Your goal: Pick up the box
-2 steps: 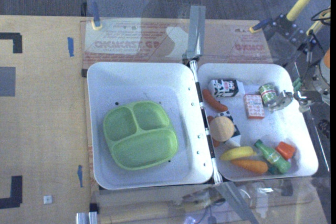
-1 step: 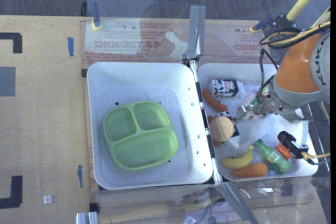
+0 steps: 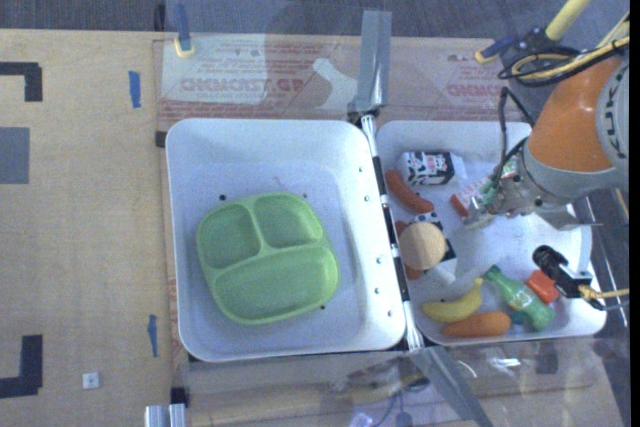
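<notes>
The box (image 3: 427, 167) is a small black-and-white carton lying near the back of the right bin (image 3: 480, 137). My gripper (image 3: 485, 203) hangs low over that bin's middle, to the right of the box and a little nearer the front, apart from it. A small red piece (image 3: 458, 205) lies just left of the gripper's tip; whether it touches the tip is unclear.
Around the box lie a red sausage (image 3: 408, 193) and a tan round bun (image 3: 424, 245). A banana (image 3: 452, 305), an orange carrot (image 3: 480, 323) and a green bottle (image 3: 518, 295) lie along the front. The left bin (image 3: 190, 165) holds a green divided tray (image 3: 266, 257).
</notes>
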Robot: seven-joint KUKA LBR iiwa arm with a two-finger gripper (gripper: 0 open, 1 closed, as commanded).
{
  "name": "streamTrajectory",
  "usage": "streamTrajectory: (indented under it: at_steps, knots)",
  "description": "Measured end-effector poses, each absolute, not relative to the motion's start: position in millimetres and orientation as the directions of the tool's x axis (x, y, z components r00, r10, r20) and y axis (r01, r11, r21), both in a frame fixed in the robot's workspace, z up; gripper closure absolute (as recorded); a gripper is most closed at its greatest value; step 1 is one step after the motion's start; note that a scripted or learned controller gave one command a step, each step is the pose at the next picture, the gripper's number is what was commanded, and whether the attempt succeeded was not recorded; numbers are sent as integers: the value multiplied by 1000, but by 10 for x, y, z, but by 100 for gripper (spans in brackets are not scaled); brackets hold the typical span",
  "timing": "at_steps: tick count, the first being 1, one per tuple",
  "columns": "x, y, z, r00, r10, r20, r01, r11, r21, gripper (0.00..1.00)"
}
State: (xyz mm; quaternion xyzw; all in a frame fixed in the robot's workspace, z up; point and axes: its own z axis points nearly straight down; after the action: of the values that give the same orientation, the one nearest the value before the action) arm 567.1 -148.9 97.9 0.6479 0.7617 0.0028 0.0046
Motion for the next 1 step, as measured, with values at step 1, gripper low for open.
streamTrajectory:
  at_steps: [1]
  knots:
    - [5917,-184,1851,-229,974,0,974,229,2,100]
